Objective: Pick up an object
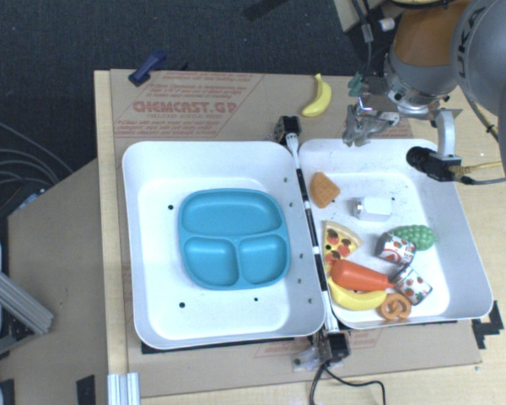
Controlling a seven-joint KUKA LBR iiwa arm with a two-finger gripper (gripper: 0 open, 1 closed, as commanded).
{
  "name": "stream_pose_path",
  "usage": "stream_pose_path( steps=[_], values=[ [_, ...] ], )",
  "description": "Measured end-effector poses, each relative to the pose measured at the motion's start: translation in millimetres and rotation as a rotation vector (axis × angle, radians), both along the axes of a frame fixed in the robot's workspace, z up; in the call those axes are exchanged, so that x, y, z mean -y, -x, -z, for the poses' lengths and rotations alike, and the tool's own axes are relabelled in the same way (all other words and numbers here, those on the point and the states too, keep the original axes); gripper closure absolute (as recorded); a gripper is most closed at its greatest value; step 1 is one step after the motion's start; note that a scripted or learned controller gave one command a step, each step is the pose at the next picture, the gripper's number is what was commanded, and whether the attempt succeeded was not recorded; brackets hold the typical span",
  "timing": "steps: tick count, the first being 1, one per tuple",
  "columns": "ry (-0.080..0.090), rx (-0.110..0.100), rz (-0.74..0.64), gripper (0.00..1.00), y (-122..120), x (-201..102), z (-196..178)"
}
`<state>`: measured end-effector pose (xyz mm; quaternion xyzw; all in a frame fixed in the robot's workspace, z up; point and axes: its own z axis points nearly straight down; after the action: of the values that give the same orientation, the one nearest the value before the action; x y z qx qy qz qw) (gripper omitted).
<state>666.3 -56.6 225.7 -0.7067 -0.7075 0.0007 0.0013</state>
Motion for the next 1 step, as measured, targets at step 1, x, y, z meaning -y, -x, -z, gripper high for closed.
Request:
stream_pose_path(
  steps=[1],
  values=[
    [0.001,0.005,0.001,1.0,-0.6,-0.1,-29.9]
  ],
)
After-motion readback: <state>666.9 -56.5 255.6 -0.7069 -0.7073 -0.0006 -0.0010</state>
